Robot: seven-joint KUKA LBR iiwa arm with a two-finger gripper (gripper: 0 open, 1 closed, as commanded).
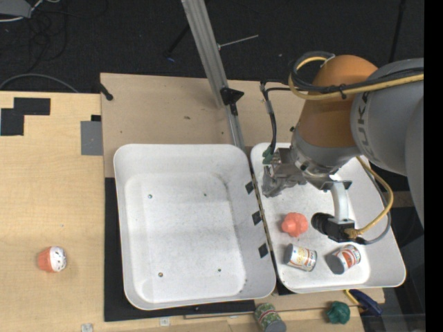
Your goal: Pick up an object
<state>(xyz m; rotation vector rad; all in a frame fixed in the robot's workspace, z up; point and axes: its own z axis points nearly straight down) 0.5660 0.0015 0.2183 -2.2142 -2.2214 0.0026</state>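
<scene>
Red lump [294, 224], the object nearest the gripper [275, 180], was seen on the floor of the right bin [379, 258], near that bin's left wall and about midway along it. It was rounded and uneven in outline, orange-red throughout, with no marking that could be made out, and it lay apart from the other objects. The gripper was placed up and to the left of the lump in the view, over the bin's far left corner. It was seen from above against dark clutter, so whether it stood apart or together could not be told. Much of the far half of the right bin was covered by the arm [332, 116]. Two small cans were seen near the front wall: a silver can [302, 257] on its side, and a red and white can [345, 258] beside it. At the bottom edge a green thing [338, 312] and a dark tin [267, 317] were partly cut off. An orange and white ball [52, 259] was seen on the bench, well apart to the left of the left bin [187, 234].
</scene>
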